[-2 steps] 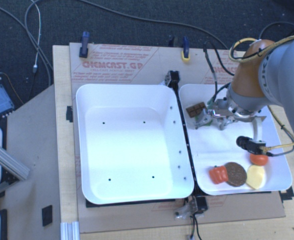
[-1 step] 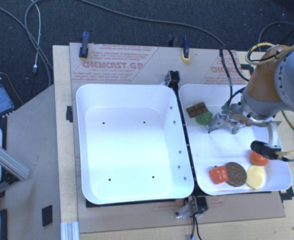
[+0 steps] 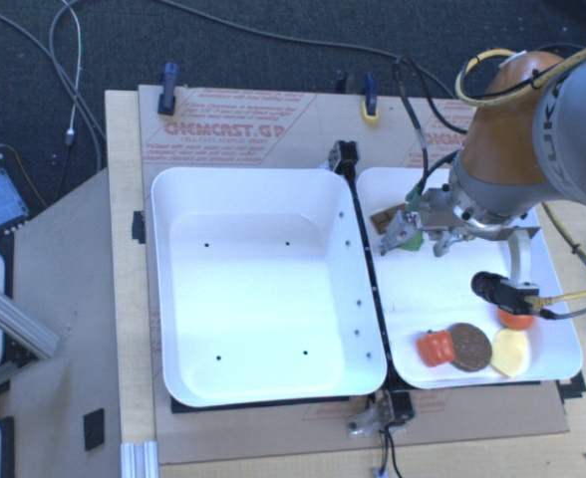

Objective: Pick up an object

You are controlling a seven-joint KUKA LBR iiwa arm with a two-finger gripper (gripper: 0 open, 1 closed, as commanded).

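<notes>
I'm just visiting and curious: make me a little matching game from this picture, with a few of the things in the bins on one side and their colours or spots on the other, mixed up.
Things:
1. round disc
2. small block
3. pale lump
4. gripper

Colour or place:
A. red, leftmost of the row at the right bin's near edge
B. pale yellow, rightmost of that row
C. near the right bin's far left corner
D. brown, in the middle of that row

Pairs: 1-D, 2-A, 3-B, 4-C
</notes>
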